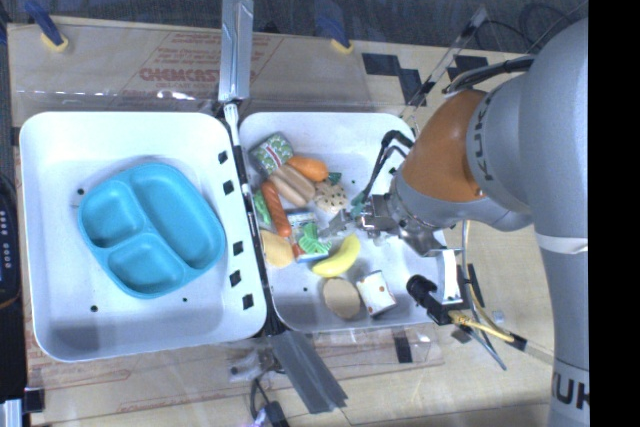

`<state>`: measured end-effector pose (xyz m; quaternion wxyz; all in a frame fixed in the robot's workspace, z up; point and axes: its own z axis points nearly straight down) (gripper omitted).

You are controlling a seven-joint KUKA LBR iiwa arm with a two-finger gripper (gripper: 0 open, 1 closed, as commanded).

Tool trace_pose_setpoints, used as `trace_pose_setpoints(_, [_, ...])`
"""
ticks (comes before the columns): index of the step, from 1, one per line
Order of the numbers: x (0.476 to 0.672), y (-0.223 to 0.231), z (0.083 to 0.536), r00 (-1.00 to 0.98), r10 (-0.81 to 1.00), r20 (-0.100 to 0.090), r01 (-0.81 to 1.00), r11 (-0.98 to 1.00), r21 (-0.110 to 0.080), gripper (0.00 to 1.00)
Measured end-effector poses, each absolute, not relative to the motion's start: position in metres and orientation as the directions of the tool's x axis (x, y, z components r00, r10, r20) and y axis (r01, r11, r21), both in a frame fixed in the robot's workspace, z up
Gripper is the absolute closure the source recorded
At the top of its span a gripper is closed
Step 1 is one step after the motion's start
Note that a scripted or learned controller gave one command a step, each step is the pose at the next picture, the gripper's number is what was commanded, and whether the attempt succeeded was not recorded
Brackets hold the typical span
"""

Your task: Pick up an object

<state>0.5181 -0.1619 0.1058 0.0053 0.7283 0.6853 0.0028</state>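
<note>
Hovering tool (345,218) above curved, smooth yellow banana (338,258).

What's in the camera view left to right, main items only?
Blue tray → divider → carrot → banana → claw → orange wrist band

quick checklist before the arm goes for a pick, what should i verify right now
1. Pincer over the right bin, above the toy food pile: ok.
2. Object between the pincer tips: cannot tell.
3. Banana free on top, near the pincer: ok.
4. Hot dog and carrot packed close together, clean single grasp: not ok.
5. Blue divided plate in the left bin, away from the arm: ok.
</note>
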Motion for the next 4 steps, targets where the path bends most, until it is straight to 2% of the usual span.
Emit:
trace_pose_setpoints(1, [0.519,-0.161,0.115,0.055,0.998,-0.003,0.998,-0.055,0.01,1.0])
trace_pose_setpoints(2, [0.518,-0.161,0.115,0.055,0.998,-0.004,0.998,-0.055,0.009,0.0])
trace_pose_setpoints(3, [0.478,-0.129,0.093,-0.063,0.998,0.0,0.998,0.063,0.004,0.0])
trace_pose_setpoints(4, [0.478,-0.074,0.193,0.111,0.994,0.001,0.994,-0.111,0.001,0.0])
